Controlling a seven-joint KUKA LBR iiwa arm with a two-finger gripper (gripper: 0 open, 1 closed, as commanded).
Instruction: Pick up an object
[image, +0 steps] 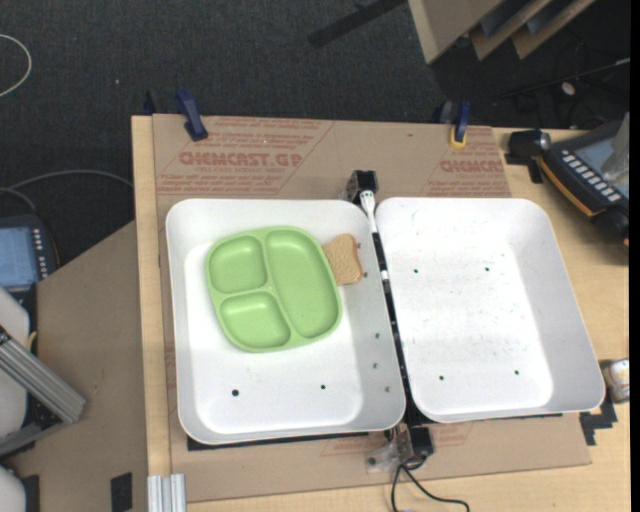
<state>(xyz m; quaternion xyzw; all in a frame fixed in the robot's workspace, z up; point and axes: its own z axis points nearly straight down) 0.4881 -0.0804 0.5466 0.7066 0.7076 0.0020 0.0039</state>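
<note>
Black cables (408, 472) are seen at the near edge of the bench, just below the seam where the two bins meet. Furthest left, the left bin (185, 330) is set on a brown board (250, 150) that is clamped at its far edge by a blue clamp (190, 115). A green divided plate (272, 288) with three compartments is laid flat in the far half of this bin. A tan biscuit-like piece (344, 259) is found against the plate's right rim, touching it, near the bin's right wall. The right bin (480, 310) is placed just beside the left one, their walls touching. Whether the gripper is spread or pressed together cannot be told.
</note>
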